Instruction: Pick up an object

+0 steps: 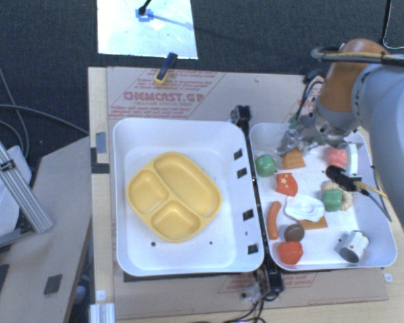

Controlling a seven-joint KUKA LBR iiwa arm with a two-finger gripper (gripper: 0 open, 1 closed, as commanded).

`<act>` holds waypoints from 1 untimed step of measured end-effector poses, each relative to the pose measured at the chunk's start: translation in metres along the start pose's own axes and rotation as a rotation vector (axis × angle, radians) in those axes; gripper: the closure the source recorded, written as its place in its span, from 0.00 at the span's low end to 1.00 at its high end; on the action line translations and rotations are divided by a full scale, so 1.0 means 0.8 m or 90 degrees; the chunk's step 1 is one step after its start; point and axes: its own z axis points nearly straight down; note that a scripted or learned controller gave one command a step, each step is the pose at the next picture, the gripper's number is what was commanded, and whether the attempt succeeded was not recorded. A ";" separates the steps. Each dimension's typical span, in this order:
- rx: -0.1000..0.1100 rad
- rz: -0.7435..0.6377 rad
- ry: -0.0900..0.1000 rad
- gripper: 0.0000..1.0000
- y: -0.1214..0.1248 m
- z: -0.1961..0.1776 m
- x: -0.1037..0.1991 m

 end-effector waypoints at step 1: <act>-0.005 -0.003 0.001 1.00 -0.001 -0.122 0.069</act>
